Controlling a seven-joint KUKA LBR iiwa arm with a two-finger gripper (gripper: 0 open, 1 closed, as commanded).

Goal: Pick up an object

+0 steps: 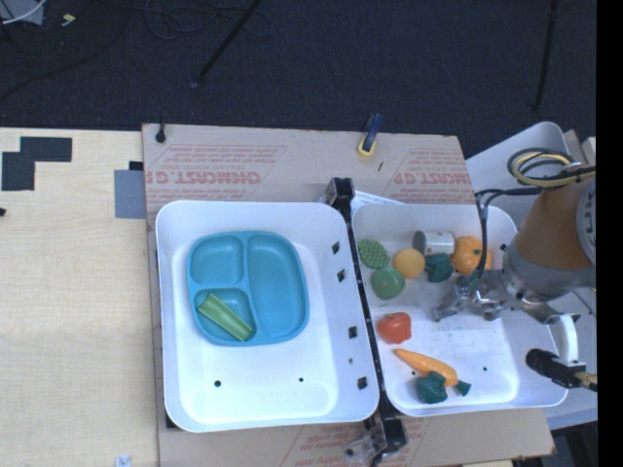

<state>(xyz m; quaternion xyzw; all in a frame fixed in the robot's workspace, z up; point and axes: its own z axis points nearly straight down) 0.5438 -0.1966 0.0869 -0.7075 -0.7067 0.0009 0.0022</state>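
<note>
Your gripper point(456, 305) sat low in the right bin point(487, 382), among toy food.
You could not tell its finger state or any hold. Orange fruit point(467, 254) and teal piece point(438, 268) crowded its far side; tomato point(394, 328) and carrot point(425, 362) lay nearer the front edge. The left bin point(253, 397) held a blue tray point(248, 285). Cardboard point(292, 168) print read reversed, seemingly "CHEMCAST GP".

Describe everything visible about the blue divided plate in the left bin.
The blue divided plate is a light blue, rounded-square dish, plastic by its look, with three compartments set off by raised ridges. It lies flat in the left bin, toward its far side. A green vegetable piece lies in its near-left compartment.
</note>
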